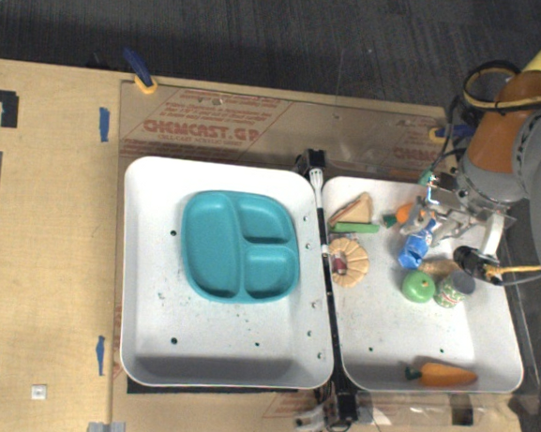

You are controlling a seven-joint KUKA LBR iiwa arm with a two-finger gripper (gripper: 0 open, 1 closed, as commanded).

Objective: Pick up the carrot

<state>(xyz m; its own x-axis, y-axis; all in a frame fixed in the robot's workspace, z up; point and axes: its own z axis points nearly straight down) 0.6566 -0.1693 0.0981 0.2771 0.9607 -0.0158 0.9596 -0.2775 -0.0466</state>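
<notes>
Your carrot (447,373) lies sideways along the right bin's (496,324) near wall, far below the jaws (439,220), whose state I cannot tell.

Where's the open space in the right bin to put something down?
The right bin has a bare stretch across its middle, between the green apple above and the carrot at the near wall. The top is crowded: sandwich wedge, round pastry, blue item, and the gripper.

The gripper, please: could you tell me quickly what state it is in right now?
Gripper: cannot be told from this view; it sits at the right bin's far end, well away from the carrot.
</notes>
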